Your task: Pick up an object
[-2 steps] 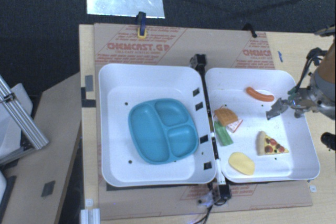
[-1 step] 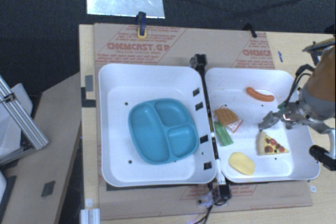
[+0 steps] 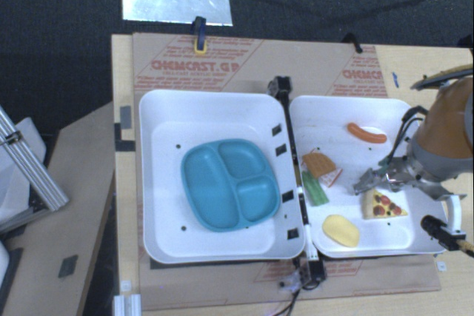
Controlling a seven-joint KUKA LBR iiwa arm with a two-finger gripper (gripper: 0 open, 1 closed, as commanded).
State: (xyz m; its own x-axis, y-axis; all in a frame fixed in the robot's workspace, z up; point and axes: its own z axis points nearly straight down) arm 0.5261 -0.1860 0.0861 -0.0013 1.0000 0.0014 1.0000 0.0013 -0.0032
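The pizza slice (image 3: 384, 206) lies in the right bin (image 3: 326, 111), toward its near right corner, just below and right of the tool (image 3: 368, 182). The tool hangs over the bin floor between the slice and the orange wedge (image 3: 320, 163), its metal fingers (image 3: 363, 180) pointing left from the grey wrist. Whether the fingers are apart or together cannot be told at this size; nothing shows between them, and they seem to hover beside the slice's far left corner, contact unclear.

The slice is a pale yellow triangle with red and dark dots, lying flat, its tip pointing right. Left of it, near the front wall, sits a yellow lump (image 3: 341, 230). A green stick (image 3: 314, 189) lies along the bin's left wall, touching the near edge of the orange wedge. A sausage (image 3: 366, 133) rests toward the far side, well apart from the tool.

The arm (image 3: 448, 133) enters from the right, its orange band above the wrist, over the bin's right rim.

The left bin (image 3: 163, 115) holds a blue divided plate (image 3: 231, 183), lying flat near the middle. Both bins sit on a cardboard sheet (image 3: 192, 64) on the surface (image 3: 122, 78).
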